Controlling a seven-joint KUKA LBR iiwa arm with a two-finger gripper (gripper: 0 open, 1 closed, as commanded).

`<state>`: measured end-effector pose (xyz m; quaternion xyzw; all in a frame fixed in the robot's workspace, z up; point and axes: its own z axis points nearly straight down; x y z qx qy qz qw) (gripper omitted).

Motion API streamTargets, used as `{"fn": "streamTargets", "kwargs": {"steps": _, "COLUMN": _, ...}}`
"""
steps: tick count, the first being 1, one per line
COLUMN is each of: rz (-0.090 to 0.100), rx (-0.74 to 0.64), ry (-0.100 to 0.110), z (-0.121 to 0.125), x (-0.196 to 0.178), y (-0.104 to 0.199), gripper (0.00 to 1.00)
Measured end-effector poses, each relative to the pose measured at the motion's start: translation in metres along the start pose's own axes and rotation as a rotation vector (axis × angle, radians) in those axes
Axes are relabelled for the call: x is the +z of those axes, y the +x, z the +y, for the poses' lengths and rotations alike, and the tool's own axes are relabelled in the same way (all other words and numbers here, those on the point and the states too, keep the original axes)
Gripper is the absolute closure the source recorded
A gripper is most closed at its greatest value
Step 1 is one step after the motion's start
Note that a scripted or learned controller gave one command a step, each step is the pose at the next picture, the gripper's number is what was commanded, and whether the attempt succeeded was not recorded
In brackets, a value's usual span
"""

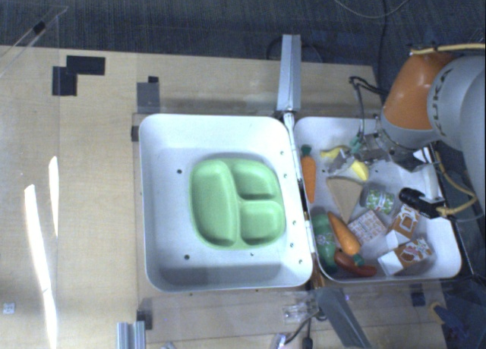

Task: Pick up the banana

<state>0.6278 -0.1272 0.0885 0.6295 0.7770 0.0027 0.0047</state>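
Wooden bench (83, 211) with two white bins; gripper (363, 150) over yellow curved banana (343, 159) in right bin (448, 260), finger state unclear.

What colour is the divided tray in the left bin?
Pale green, seen in the camera view: the divided tray lies in the left bin.

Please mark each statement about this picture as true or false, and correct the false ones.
1. The green tray lies in the left bin. True.
2. The banana lies on the green tray. False: it is in the right bin, near the far edge.
3. A carrot lies along the right bin's left wall. True.
4. The gripper hovers over the left bin. False: it is over the right bin, beside the banana.
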Motion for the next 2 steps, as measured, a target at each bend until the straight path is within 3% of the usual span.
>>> {"fn": "streamTargets", "kwargs": {"steps": 1, "rz": 0.0, "rx": -0.001, "ry": -0.007, "z": 0.003, "x": -0.013, "y": 0.001, "gripper": 1.0}}
{"fn": "streamTargets", "kwargs": {"steps": 2, "rz": 0.001, "rx": 0.078, "ry": 0.002, "z": 0.057, "x": -0.145, "y": 0.057, "gripper": 1.0}}
